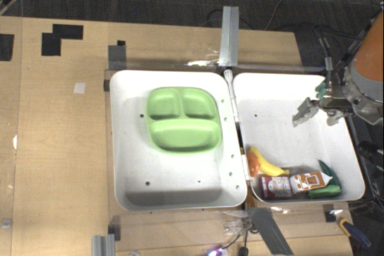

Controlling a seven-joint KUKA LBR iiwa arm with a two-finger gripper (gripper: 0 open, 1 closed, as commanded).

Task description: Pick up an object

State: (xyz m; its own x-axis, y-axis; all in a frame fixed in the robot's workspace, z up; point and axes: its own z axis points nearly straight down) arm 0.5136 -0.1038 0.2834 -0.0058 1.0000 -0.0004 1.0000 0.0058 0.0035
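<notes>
The right bin (276,129) holds several objects along its near edge: a yellow and orange banana-like toy (264,163), a dark red bottle with a white label (291,184) lying on its side, and a green item (327,189) at the near right corner. My gripper (318,112) hangs over the right side of this bin, above and apart from those objects. Its two fingers stand spread, one finger (303,112) to the left and one finger (333,117) to the right, with nothing between them.
The left bin (129,129) bears a green divided plate (182,118) near its middle. A metal divider post (230,39) rises at the back between the bins. Cables lie at the right edge of the bench.
</notes>
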